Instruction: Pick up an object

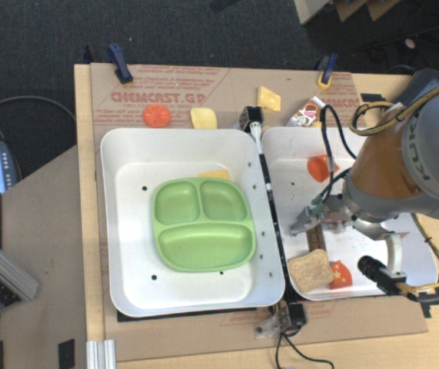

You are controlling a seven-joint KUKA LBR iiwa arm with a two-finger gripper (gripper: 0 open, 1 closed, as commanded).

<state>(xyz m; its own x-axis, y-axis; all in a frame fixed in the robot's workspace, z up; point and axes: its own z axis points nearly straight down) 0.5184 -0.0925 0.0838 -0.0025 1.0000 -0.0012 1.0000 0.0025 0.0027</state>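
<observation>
A: Bins first. The left bin [119, 206] carries a green divided plate [202, 223] with a pale yellow piece [214, 175] tucked at its far edge. The right bin [284, 148] is where the arm [392, 164] reaches in, its orange band sitting above the wrist.

B: And the gripper?

A: The gripper [310, 220] hangs low over the middle of the right bin, pointing toward the divider between the bins. Whether its claw is apart or together cannot be told from this slant; nothing is visibly held in it.

B: So what should it go for?

A: Judging by closeness, the tan bread slice [310, 270] lies just beside the gripper, toward the near wall, with a dark brown strip [315, 239] between the two. A small red piece [340, 275] touches the bread's right side, and another orange-red piece [319, 167] sits apart near the far wall.

B: How does it do the step well?

A: It probably centres over one item, not the seam where bread meets red piece, and comes straight down. The bread looks flat and wide, so a pinch across its narrower edge seems safer. The near wall is close, leaving little room on that side.

B: Outside the bins?

A: On the cardboard behind, a red round piece [157, 115] and a yellow block [203, 118] rest well out of play.
</observation>
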